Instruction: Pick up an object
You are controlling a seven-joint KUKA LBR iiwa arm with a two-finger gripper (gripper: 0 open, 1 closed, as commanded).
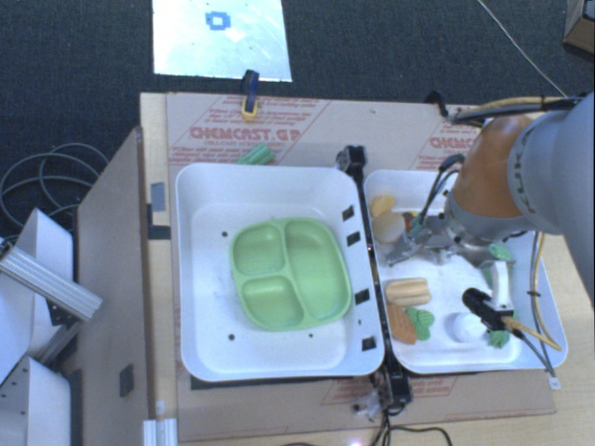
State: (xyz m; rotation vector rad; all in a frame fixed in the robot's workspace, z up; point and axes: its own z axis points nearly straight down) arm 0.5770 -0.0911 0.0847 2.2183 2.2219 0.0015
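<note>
Smooth green 3-compartment tray (290,273) in left white bin (200,249), gripper (402,249) over right bin (548,333).

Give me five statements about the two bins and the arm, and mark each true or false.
1. The green divided plate lies in the left bin. True.
2. The arm is over the left bin. False: it is over the right bin.
3. A tan bread roll lies in the right bin. True.
4. The green plate has five compartments. False: it has three.
5. A white ball sits near the right bin's front. True.
</note>
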